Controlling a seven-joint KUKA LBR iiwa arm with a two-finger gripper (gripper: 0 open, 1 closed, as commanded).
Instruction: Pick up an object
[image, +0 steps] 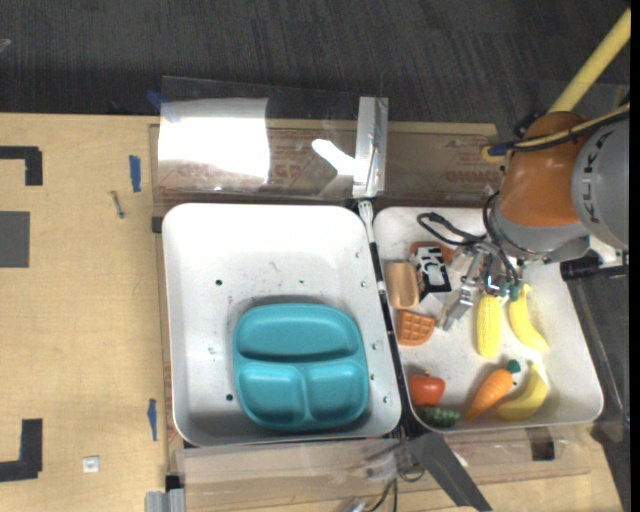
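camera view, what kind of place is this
Probably a robot lab's pick-and-place test bench: a grey and orange arm reaches over two white bins, one holding toy food like a corn cob, the other a teal divided tray.

Your pincer hangs in the right bin, with the corn cob and banana just to its right, the waffle to its left, the carrot and tomato nearer the front edge, and the divided tray well left in the other bin.
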